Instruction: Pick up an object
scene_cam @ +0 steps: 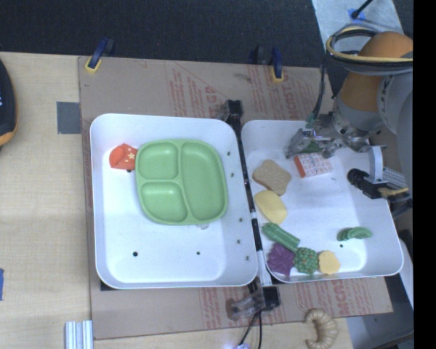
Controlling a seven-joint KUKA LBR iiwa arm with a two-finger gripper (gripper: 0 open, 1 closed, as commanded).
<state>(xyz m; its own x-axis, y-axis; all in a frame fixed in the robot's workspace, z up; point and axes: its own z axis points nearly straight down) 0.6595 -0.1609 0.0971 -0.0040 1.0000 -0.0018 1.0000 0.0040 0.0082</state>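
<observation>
You have the gripper (310,140) low over the far part of the right bin (370,249), with the arm (370,71) reaching in from the right. Its metal fingers (299,145) look spread, with nothing seen between them, though the view is too coarse for you to be sure of the gap.

Just beside the fingers, on the arm side and a little nearer you, lies a small red-and-white packet (314,166), close to the fingertips; you cannot tell whether they touch it. Nearer you and toward the left bin (116,260) from the fingers sits a brown bread slice (272,177), and touching its near edge is a yellow potato (271,207). Farther from the fingers, along the near wall of the right bin, you see a green pod (280,235), purple grapes (280,259), a broccoli (306,259) and a small yellow piece (328,263), bunched together. A green slice (354,233) lies apart, near the bin's right side.

Well away from the fingers, the left bin holds a green 3-compartment plate (182,180) with a red toy (123,157) just beside its left edge.
</observation>
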